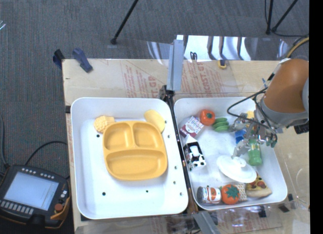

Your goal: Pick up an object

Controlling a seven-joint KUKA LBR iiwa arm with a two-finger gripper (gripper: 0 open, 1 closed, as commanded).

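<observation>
Hovering pincer point(246, 145), white lid point(236, 169) just below

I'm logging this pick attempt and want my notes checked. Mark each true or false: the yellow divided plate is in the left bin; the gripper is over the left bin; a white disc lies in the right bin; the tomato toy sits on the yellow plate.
1. The yellow divided plate is in the left bin. True.
2. The gripper is over the left bin. False: it is over the right bin.
3. A white disc lies in the right bin. True.
4. The tomato toy sits on the yellow plate. False: it lies in the right bin.
</observation>
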